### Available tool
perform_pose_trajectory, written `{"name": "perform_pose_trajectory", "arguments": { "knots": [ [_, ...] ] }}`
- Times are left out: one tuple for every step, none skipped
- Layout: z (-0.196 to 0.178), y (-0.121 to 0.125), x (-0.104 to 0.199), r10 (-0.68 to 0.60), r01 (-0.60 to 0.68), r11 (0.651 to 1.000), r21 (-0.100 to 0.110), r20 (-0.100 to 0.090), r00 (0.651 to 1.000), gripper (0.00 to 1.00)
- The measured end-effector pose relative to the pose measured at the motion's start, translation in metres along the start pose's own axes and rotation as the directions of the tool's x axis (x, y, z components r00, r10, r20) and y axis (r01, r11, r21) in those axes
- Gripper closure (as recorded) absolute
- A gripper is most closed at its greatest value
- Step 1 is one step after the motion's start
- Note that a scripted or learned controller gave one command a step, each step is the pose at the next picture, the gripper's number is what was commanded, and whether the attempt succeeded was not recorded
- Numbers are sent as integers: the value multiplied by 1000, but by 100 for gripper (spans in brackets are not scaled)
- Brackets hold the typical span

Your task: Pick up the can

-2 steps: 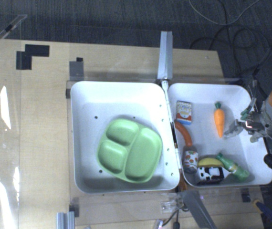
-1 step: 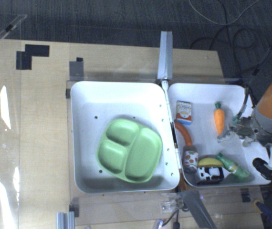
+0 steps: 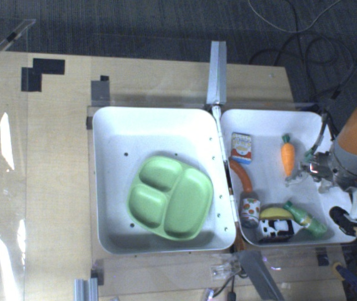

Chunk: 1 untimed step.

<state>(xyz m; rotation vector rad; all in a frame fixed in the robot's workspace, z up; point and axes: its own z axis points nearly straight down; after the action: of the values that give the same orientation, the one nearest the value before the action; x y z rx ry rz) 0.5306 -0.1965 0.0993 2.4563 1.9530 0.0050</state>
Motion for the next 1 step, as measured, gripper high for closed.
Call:
{"name": "perform_pose_trajectory", "arguments": {
  "knots": [
    [8, -26, -6, 64, -64, 998, 0, -1, 998, 0]
  ]
}}
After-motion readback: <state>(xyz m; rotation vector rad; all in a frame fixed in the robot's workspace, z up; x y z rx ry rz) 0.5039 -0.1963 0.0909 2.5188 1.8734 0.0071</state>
